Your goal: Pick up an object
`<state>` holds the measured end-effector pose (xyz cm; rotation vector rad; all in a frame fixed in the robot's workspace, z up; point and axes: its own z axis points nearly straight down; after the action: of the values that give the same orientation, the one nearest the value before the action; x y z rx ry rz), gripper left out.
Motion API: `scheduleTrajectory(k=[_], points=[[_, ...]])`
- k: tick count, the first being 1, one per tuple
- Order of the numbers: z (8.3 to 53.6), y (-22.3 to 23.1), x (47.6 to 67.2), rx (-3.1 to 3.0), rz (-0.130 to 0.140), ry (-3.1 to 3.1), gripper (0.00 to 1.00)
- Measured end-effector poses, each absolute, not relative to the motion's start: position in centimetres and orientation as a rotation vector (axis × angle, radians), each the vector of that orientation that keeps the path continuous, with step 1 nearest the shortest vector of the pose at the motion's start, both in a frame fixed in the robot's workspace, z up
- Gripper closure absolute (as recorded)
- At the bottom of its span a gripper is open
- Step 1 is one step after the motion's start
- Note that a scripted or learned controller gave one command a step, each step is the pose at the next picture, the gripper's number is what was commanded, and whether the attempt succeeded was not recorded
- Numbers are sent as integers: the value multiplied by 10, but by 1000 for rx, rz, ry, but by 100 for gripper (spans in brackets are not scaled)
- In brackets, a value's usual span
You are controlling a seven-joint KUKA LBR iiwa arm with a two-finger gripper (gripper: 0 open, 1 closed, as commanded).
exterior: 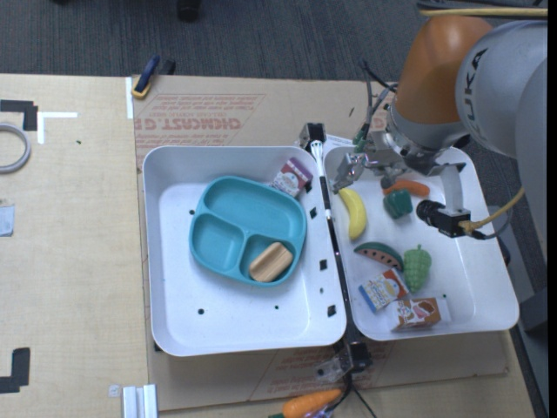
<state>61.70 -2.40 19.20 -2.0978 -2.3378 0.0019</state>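
Over the right bin's (487,316) far-left corner, close to the divider between the two bins, hangs the gripper (346,171); its metal fingers look parted with nothing between them, though they are small in this view and I would not swear to it. Just below the fingertips lies a yellow banana (352,212), lengthwise beside the bin's left wall and apart from the gripper. The grey arm with its orange band (439,55) covers the bin's far side, so little free room shows there.

To the right of the banana sit a dark green pepper-like toy (399,203) and an orange carrot-like piece (407,186), near each other under the wrist. Toward the near side lie a watermelon slice (379,253), a light green bunch of grapes (417,266), a small blue-and-white carton (380,291) and a brown-and-red box (418,313), crowded together; the bin's right side floor is bare white.

The left bin (165,303) holds a teal divided tray (228,207) with a bread roll (271,261) in its near-right compartment, and a small printed packet (291,178) against the far wall. Bare floor runs along its near and left edges.

Both bins rest on brown cardboard (200,116) over a pale wooden bench (70,259). An orange toy (309,402) lies on the bench by the near edge. Grey carpet (261,16) lies beyond.
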Motion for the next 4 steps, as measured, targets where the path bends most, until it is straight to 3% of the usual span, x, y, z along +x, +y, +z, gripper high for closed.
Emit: scheduleTrajectory(k=[1, 2, 4], points=[[192, 7, 588, -1669, 1, -2661, 0], [192, -36, 596, -2112, 1, -2327, 0], [192, -36, 596, -2112, 1, -2326, 0]])
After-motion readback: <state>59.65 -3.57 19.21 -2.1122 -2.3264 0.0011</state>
